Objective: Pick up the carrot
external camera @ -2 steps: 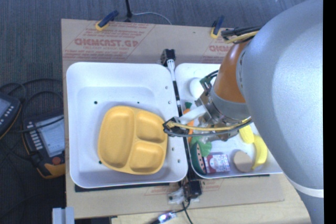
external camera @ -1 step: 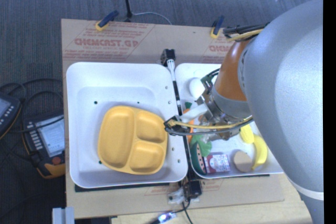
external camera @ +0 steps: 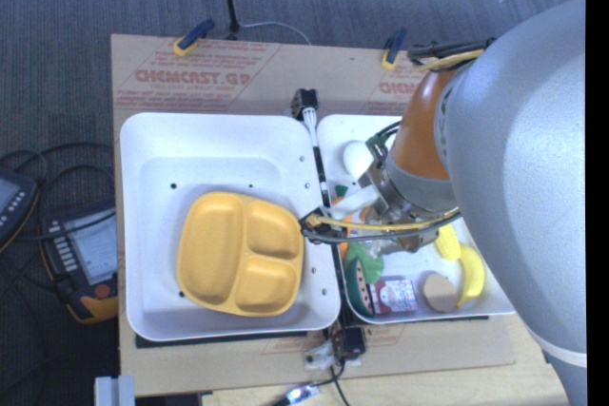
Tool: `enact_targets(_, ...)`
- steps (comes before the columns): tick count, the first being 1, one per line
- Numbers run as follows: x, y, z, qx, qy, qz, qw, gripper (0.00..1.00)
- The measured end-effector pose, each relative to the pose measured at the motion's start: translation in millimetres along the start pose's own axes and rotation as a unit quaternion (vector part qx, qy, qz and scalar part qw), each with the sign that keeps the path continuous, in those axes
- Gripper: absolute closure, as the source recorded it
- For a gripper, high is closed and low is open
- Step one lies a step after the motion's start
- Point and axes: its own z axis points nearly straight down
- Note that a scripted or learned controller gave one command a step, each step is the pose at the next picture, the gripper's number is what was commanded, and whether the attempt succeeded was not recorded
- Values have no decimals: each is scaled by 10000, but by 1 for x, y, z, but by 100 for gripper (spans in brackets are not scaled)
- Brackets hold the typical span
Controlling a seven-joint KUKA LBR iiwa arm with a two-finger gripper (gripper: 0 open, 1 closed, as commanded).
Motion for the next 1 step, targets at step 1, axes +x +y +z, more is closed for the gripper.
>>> enact_targets(1,1,-26,16,-20,60,410,9991,100)
